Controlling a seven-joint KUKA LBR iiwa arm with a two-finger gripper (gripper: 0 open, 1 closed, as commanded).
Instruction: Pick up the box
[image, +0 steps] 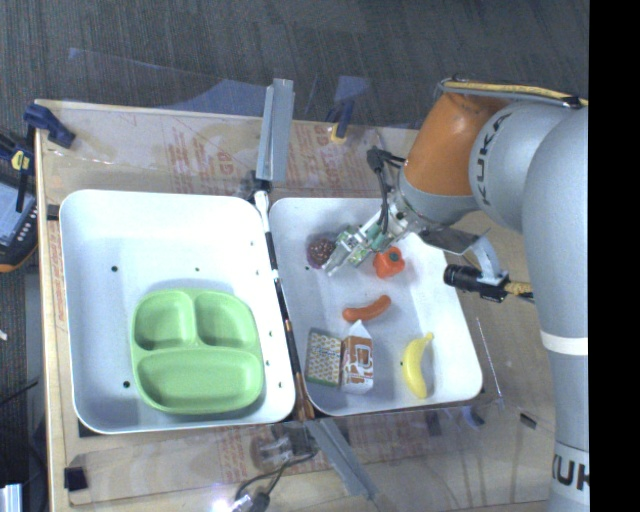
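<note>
Your tool (345, 252) hung unclenched, grasping nothing, by the dark berry-like ball (321, 250) at the right bin's (460, 385) far end. The box (341, 361) lay at the near wall; descending there risked snagging the ball or tomato (390, 262).

One camera sits fixed above the bench (150, 150), looking down at a slant, taking in both white bins (90, 300) whole; the arm (520, 170) enters from the right.

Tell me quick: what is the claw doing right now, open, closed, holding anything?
Claw: whether it is open or closed cannot be told; it sits beside the dark round item, far from the box, holding nothing visible.
</note>
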